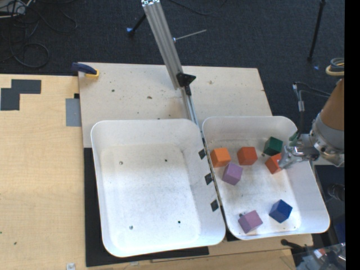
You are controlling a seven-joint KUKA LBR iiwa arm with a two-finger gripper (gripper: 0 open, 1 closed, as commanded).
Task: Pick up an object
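Observation:
The right bin [315, 218] holds several blocks. An orange block [220, 156] and a red-orange block [247, 155] sit near its middle, with a purple block [232, 174] just below them. A dark green block [273, 145] and a small red block [273, 163] lie toward the right wall. A second purple block [250, 221] and a blue block [280, 211] rest near the front. My gripper [288, 156] reaches in over the right wall, low, right beside the small red block and just below the green one. Whether it touches the red block is unclear.
The left bin [101, 151] stands beside the right one, with black clips on the shared wall. A slanted aluminium bar [166, 44] rises behind the bins. A blue and yellow tool [85, 70] lies at the bench's back left corner.

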